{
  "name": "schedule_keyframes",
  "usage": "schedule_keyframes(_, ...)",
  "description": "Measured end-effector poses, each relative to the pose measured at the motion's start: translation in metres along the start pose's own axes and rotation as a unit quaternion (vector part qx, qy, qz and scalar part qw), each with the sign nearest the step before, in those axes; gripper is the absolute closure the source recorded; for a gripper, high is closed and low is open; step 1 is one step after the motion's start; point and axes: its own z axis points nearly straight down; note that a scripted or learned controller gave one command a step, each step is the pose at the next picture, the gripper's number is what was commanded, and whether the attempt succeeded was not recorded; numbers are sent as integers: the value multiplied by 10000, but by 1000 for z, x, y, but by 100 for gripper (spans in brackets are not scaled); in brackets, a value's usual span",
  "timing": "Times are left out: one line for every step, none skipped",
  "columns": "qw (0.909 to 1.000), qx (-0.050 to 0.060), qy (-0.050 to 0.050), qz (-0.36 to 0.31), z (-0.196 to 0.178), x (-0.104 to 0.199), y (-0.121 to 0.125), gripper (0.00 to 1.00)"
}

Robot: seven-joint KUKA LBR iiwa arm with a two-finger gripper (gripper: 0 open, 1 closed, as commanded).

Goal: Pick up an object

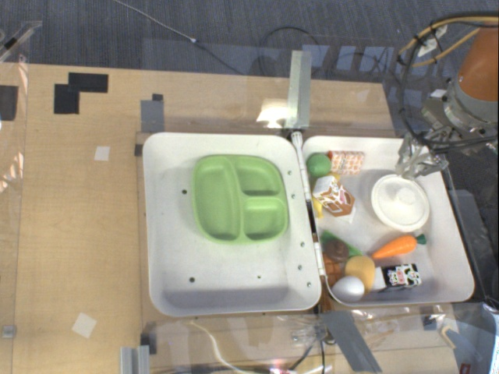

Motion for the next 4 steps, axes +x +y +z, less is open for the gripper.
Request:
schedule_keyframes(9932,-71,52,-1158,73,116,50,100)
schedule_keyframes(9697,-30,24,-2444,-23,112,48,100)
schedule_keyframes(8982,-49,12,-4395,-90,99,37,100)
schedule_keyframes(8972,-110,9,-4415,-1,90,91,100)
